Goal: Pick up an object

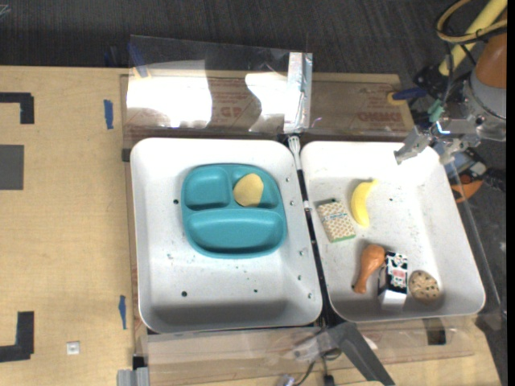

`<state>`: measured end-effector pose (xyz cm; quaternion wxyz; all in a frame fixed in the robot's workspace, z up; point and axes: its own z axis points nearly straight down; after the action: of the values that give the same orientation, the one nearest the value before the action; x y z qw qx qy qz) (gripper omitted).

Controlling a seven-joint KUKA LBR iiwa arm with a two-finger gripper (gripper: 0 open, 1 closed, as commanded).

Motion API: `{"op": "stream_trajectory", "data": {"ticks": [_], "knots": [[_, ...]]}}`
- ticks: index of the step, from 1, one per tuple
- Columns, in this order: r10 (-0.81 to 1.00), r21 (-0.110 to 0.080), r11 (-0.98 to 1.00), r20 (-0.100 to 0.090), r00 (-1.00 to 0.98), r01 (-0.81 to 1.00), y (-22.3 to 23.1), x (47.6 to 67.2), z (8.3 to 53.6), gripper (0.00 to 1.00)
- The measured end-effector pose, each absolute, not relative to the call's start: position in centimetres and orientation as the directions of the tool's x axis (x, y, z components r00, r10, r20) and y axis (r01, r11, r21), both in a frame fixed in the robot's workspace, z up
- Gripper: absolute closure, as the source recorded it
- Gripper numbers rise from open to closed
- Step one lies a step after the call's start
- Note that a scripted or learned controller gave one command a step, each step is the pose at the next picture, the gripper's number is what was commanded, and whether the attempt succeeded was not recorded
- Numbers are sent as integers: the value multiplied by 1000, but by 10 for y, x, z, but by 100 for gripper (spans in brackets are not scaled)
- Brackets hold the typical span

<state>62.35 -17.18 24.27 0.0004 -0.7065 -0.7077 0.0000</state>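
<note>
Arm w/ gripper (418, 145) sits at far right corner of the right bin (459, 215), up over the rim, not near any obj yet; pincer state: can't tell from here, too small + cluttered w/ cables. Nothing seen between it. Right bin holds the candidates: banana (362, 203) upper middle, small patterned box (336, 219) just left of it, drumstick-shaped toy (369, 267) lower down, milk carton (393, 277) touching or v. close to the drumstick's right, cookie (424, 285) just beside carton in the near right corner. Left bin (153, 240) has a teal divided plate (233, 223) w/ a yellow-orange lump, prob. a lemon or potato toy (249, 189), in its upper right compartment. Task = pick any obj, so judgement: approach stage, nothing done yet. Best bet imo is the banana, closest to the arm, apart from neighbours, room on both sides for jaws. Come down straight, span it across the narrow width not lengthwise, centre on the fat middle so it won't squirt out. Avoid the drumstick/carton/cookie cluster: crowded, jaw likely lands on a neighbour. Box lies flat, low profile, prob. hard to get under. Risk: curved banana rolling on close, or stopping too high + closing on air.
</note>
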Motion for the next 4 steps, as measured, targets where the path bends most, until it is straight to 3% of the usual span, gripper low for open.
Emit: {"op": "stream_trajectory", "data": {"ticks": [1,2,3,4], "knots": [[867,6,499,-4,-499,867,-120,632,105,0],[789,18,614,-21,-614,789,-113,629,98,0],[790,26,613,-26,-613,789,-113,632,112,100],[596,4,803,-4,-803,596,-77,577,187,100]]}}
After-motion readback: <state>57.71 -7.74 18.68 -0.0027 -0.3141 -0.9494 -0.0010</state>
